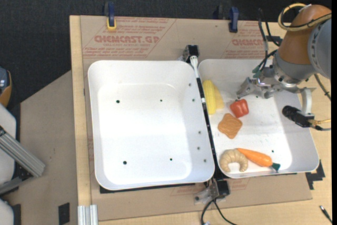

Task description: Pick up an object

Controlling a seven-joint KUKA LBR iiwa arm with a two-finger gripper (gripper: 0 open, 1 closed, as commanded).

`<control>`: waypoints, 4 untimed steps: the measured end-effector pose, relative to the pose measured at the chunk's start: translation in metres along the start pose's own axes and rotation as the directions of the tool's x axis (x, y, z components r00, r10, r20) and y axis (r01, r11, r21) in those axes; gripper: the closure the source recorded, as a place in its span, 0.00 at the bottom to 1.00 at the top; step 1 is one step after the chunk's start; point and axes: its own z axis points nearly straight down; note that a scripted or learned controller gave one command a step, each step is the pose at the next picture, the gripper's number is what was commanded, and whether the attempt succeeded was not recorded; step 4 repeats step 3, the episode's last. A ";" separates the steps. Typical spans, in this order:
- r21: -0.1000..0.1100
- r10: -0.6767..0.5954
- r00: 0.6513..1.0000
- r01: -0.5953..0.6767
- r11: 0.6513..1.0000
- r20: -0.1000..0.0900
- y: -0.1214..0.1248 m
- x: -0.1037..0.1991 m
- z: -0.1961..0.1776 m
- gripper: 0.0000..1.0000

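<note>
In the camera view, two shallow white bins sit side by side on a brown board: the left bin (105, 113) and the right bin (300, 155), which bears everything loose on the bench. The arm (305, 34) comes in from three o'clock, its orange band high at the upper right, and the gripper (253, 89) hangs over the upper part of the right bin, its dark fingers pointing down toward seven o'clock. Whether they are spread or closed I cannot tell from this angle; nothing shows between them. The nearest candidate is the small red pepper (240, 107), lying just below the gripper at its seven o'clock and apart from it. At nine o'clock of the pepper, against the dividing rim, lies a yellow corn cob (212, 96); at six o'clock, an orange waffle-like piece (229, 125); further toward six, near the bin's front edge, a pale croissant (234, 160) touches an orange carrot (256, 157). These look like toy foods, so I judge the pepper light, stiff and smooth, likely to skid or roll away if pinched off-centre. The safest hold would be across its widest middle, from straight above.
</note>
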 end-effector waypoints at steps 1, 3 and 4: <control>0.003 -0.004 1.000 0.004 1.000 -0.004 -0.060 0.048 0.001 0.00; -0.019 -0.013 1.000 0.013 1.000 -0.001 -0.007 0.114 -0.107 1.00; -0.019 -0.013 1.000 0.013 1.000 -0.001 -0.007 0.114 -0.107 1.00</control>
